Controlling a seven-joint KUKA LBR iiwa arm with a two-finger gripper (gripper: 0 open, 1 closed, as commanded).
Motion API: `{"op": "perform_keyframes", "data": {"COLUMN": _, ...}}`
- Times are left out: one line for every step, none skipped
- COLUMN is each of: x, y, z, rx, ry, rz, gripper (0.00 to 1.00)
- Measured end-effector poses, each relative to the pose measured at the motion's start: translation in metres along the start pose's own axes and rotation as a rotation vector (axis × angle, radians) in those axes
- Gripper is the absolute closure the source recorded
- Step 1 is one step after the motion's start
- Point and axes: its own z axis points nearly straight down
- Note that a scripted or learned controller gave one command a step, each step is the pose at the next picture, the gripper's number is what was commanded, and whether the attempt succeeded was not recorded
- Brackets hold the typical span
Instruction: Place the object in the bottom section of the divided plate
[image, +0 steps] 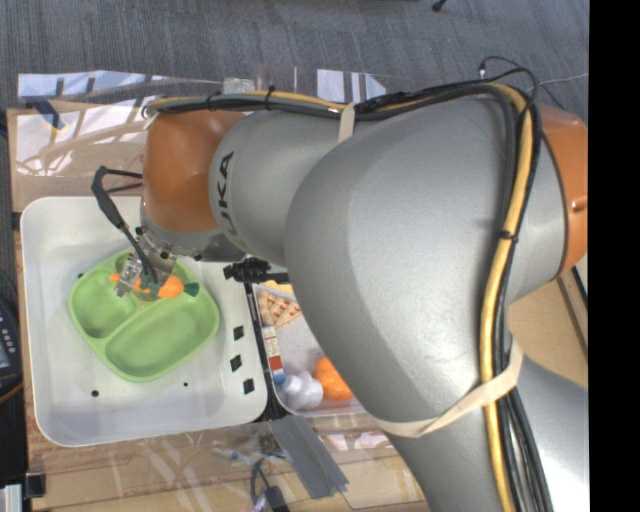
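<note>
A green divided plate (112, 352) lies in the left white bin (50, 400). My gripper (138, 278) reaches down over the plate's upper section, near its far rim. An orange carrot-like object (171, 288) with a green tip lies just right of the gripper, in that upper section by the plate's right rim. Whether the gripper touches the object is hidden by the wrist. The plate's large bottom section (160, 340) and its left section (95, 305) show bare green.
The grey arm (400, 230) covers most of the right bin (262, 395). At that bin's left side I see an orange ball (332, 382), a white and blue item (296, 390) and a checked item (280, 310).
</note>
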Motion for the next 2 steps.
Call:
{"op": "perform_keyframes", "data": {"x": 0.0202, "y": 0.0502, "z": -0.0073, "rx": 0.019, "ry": 0.018, "rz": 0.472, "gripper": 1.00}}
{"op": "perform_keyframes", "data": {"x": 0.0204, "y": 0.0502, "z": -0.0072, "rx": 0.020, "ry": 0.019, "rz": 0.472, "gripper": 0.00}}
